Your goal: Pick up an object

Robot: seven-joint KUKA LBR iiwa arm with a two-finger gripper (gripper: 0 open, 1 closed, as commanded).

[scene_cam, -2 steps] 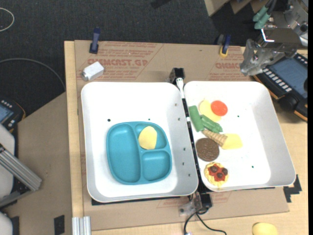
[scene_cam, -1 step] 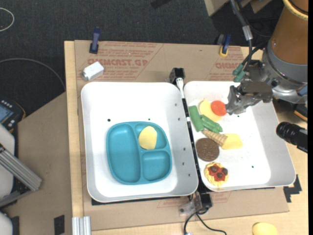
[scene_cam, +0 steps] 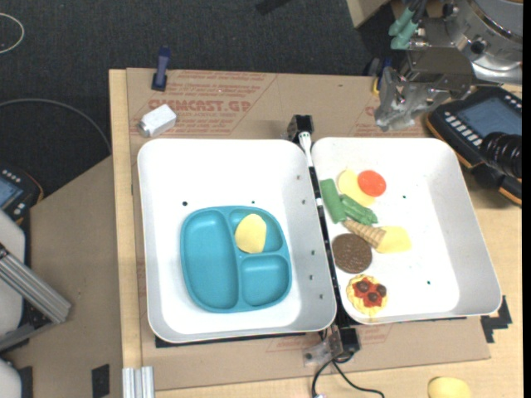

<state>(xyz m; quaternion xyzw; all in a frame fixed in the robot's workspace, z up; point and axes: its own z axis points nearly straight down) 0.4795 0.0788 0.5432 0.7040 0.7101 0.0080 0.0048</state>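
Presently we note the gripper (scene_cam: 397, 114) hanging above the right bin's (scene_cam: 440, 160) far rim, holding nothing, presumably staged for descent, while candidate objects, including the red disc (scene_cam: 371, 182), lie below it inside that bin.

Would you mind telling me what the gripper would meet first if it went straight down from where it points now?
Probably the cardboard sheet just behind the right bin; the gripper hangs there, though depth is unclear.
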